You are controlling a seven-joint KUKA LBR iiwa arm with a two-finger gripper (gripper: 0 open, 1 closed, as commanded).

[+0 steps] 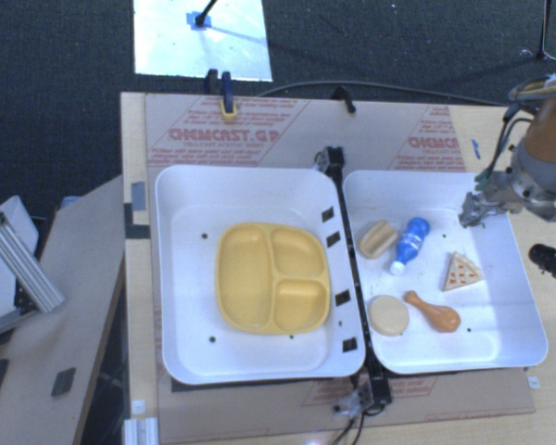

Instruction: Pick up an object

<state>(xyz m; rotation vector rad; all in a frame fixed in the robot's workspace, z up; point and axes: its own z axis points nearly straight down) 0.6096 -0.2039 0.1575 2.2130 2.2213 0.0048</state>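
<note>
Dark blue carpet surrounds a pale wooden bench, on which two shallow white plastic bins sit side by side over a clear sheet with red lettering. At the right edge the grey arm's claw (pixel 473 209) hangs over the upper right corner of the right-hand bin (pixel 514 350), above bare white floor. Whether it is spread or pinched cannot be told from here, and nothing shows gripped in it.

Nearest it lies a small tan triangular wedge with red dots, like a toy pizza slice (pixel 461 273), just below and slightly left. Further left is a little blue bottle with a white cap (pixel 410 243), lying tilted, and just beside that a beige bread-roll shape (pixel 377 238). Lower down rest an orange-brown toy drumstick (pixel 434 311) and, touching or nearly touching its thin end, a round cream disc (pixel 388 315). The left-hand bin (pixel 181 248) holds a yellow divided plastic plate (pixel 271 277), well apart from the claw.

No object has been picked yet. A sound try would probably take the wedge or the bottle, each lying clear of neighbours: centre directly above it, turn the wrist so the jaws close across the narrow side, and descend fully before lifting. The drumstick and disc sit close together and risk a muddled grab.
</note>
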